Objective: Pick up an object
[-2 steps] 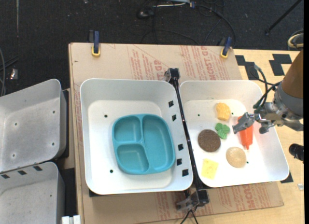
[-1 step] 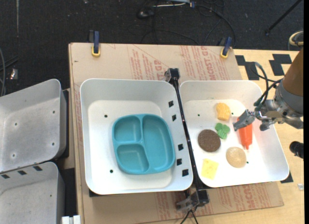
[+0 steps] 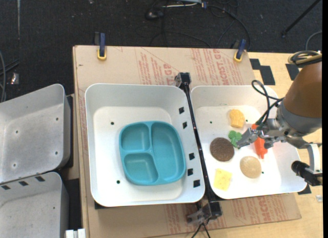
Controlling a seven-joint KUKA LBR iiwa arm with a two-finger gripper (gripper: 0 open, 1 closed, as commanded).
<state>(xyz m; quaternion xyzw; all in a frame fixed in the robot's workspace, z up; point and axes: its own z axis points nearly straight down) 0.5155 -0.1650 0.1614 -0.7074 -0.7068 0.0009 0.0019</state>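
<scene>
Across the left bin (image 3: 97, 144), a teal tray (image 3: 152, 152) is lying untouched; rightward, the gripper (image 3: 254, 135) is hovering between green piece (image 3: 234, 137) and orange carrot (image 3: 261, 148), finger state unclear. Centring over one item should be helping.

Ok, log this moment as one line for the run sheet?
arm: over right bin | tool: low beside green piece and orange carrot | grasp: none visible | left bin: teal tray
</scene>
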